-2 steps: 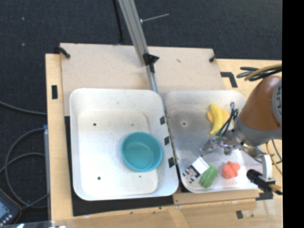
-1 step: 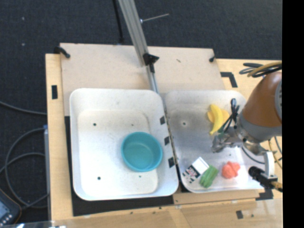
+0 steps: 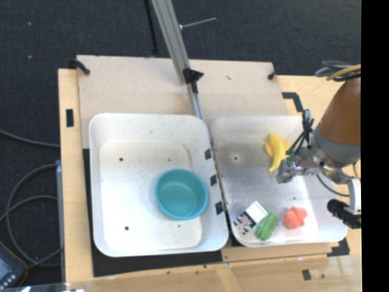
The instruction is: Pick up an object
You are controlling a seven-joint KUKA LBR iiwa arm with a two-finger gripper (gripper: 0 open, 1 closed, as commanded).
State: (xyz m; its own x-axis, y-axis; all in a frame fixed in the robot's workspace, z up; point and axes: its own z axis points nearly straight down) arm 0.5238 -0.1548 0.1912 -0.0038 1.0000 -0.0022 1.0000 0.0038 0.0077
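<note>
Holding a teal bowl (image 3: 180,193), left bin (image 3: 106,132); right bin (image 3: 243,132), perhaps toys.

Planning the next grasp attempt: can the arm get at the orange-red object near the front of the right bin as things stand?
Probably yes. The orange-red object lies uncovered on the right bin floor, apart from the green object beside it, and the gripper is already over that bin, just behind it.

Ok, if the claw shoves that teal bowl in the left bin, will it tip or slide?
The round teal plastic bowl sits upright, wide and low, so it would probably slide rather than tip. It looks thin-walled and empty, likely light. The left white bin floor looks smooth.
</note>
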